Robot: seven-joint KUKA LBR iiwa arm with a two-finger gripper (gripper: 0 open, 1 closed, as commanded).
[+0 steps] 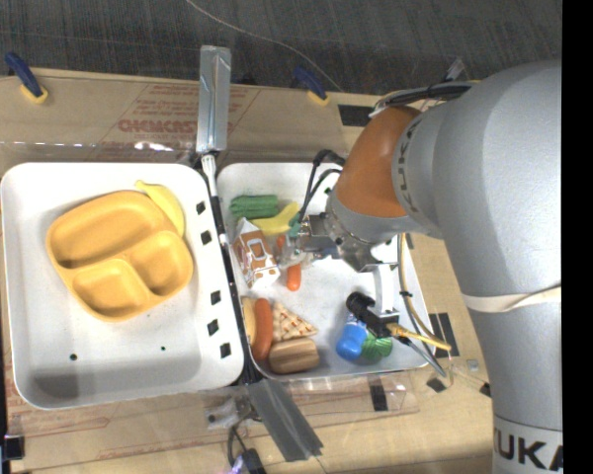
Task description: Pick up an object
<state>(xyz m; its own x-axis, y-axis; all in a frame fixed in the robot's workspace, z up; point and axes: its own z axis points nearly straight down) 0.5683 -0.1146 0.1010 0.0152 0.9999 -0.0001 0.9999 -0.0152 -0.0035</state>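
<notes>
The grey arm with its orange band reaches in from the right and has its two-finger gripper (298,248) down in the right-hand shallow white bin (415,358), where all the small toys lie jumbled. Its tip sits just above a small orange carrot-like piece (294,278) and beside a white-and-orange printed carton (257,255), so one of these looks like the target; I can't tell which, nor whether the jaws are released or clenched, since the wrist hides them. Nearby lie a green ridged vegetable (254,205), a sausage in a bun (263,326) and a blue cup (352,342). The left-hand white bin (40,363) holds a yellow divided plastic tray (119,255).
</notes>
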